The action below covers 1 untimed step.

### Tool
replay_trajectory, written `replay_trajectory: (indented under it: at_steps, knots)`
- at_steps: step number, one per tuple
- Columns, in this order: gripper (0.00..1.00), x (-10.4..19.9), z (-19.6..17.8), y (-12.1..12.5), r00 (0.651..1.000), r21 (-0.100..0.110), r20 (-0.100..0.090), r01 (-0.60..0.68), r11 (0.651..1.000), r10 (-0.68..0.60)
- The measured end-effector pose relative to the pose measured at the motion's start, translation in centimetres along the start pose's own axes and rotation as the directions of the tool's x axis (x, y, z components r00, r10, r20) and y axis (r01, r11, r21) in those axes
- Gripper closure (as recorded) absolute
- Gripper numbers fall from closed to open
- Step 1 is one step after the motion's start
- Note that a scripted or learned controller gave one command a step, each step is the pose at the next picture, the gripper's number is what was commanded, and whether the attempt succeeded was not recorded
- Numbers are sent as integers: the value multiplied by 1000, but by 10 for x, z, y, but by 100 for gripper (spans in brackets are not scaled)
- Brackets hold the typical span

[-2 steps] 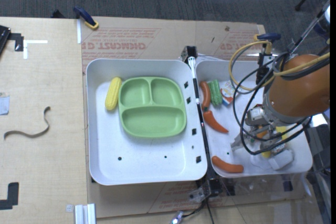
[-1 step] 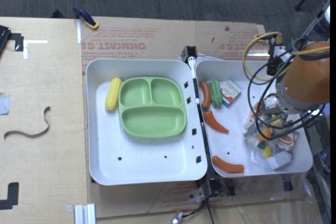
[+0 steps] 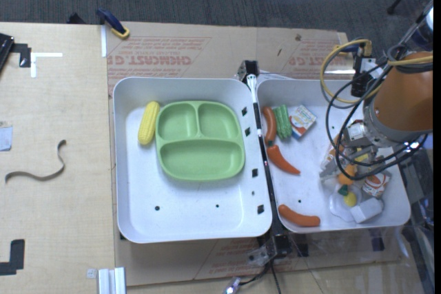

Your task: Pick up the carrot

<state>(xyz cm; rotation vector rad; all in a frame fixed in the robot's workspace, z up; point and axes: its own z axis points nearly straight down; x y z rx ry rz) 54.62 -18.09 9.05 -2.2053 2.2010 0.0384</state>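
The carrot (image 3: 282, 160), orange and tapered, lies in the right bin (image 3: 310, 197) close to its left wall, pointing toward the bin's middle. My gripper (image 3: 343, 163) hangs low over the right side of the same bin, under the orange wrist band and a tangle of cables. It is about a hand's width to the right of the carrot and apart from it. Small toys crowd the floor under the gripper and partly hide its tip.
A reddish sausage (image 3: 269, 124), a green vegetable (image 3: 282, 120) and a small carton (image 3: 301, 120) lie at the bin's back. Another sausage (image 3: 300, 217) lies at the front. Yellow and white toys (image 3: 353, 202) pile at the right. The left bin holds a green divided plate (image 3: 200, 140) and a corn cob (image 3: 148, 122).
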Motion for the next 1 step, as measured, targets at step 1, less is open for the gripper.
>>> replay_trajectory:
  at_steps: [1]
  knots:
    - [100, 6, -10, -1, 1000, 4, -12, -5, 1000, 5]
